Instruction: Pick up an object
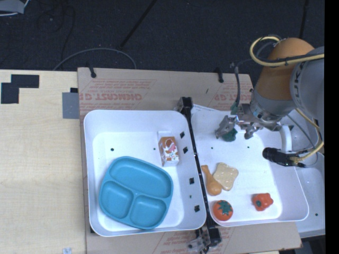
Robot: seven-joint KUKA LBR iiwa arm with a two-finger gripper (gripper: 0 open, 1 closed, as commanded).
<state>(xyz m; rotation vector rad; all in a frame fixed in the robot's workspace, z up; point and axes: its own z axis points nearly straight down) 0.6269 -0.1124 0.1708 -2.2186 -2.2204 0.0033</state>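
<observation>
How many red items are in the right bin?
2: a tomato-like piece at the near edge by the divider, and a red pepper-like piece to its right. The arm may hide others.

Cardboard sheet under white bins

Red upside-down lettering, possibly "CHEMCAST GP", runs across the brown board behind the bins. The small carton's print is unreadable.
</observation>
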